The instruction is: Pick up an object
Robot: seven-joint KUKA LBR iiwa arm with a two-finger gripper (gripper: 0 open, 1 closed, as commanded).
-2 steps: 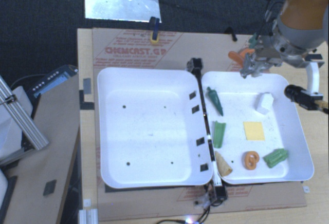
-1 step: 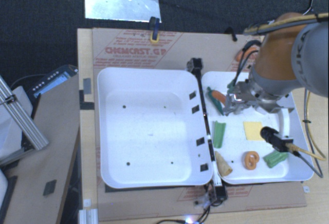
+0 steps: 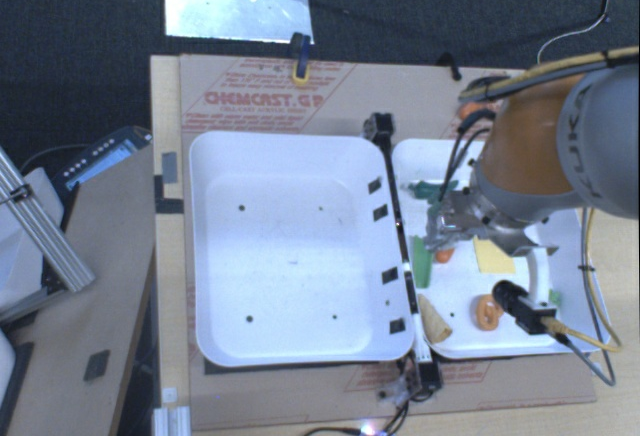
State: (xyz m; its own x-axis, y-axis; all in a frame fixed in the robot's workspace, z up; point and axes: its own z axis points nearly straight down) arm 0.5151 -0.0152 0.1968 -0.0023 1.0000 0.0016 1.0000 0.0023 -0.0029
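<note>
**Inspector:** The arm (image 3: 545,149) is seen reaching in over the right bin (image 3: 420,156), with the claw (image 3: 443,229) lowered near that bin's left wall. How far the claw is open cannot be told, and nothing can be confirmed as held.

**Assistant:** Where are the candidate objects recorded?

**Inspector:** All are in the right bin. A green strip (image 3: 421,262) is noted along the left wall, just beside the claw. A small red piece (image 3: 444,254) lies directly under it. A yellow square (image 3: 492,255) sits slightly to the right, an orange item (image 3: 486,312) nearer the front edge, and a tan wedge (image 3: 435,320) at the front left corner. The left bin (image 3: 290,244) is not involved.

**Assistant:** What is advised for the grasp?

**Inspector:** It is judged that one item should be centred between the tips before closure, clear of the wall. The red piece appears best placed. Flat items are likely to be missed.
</note>
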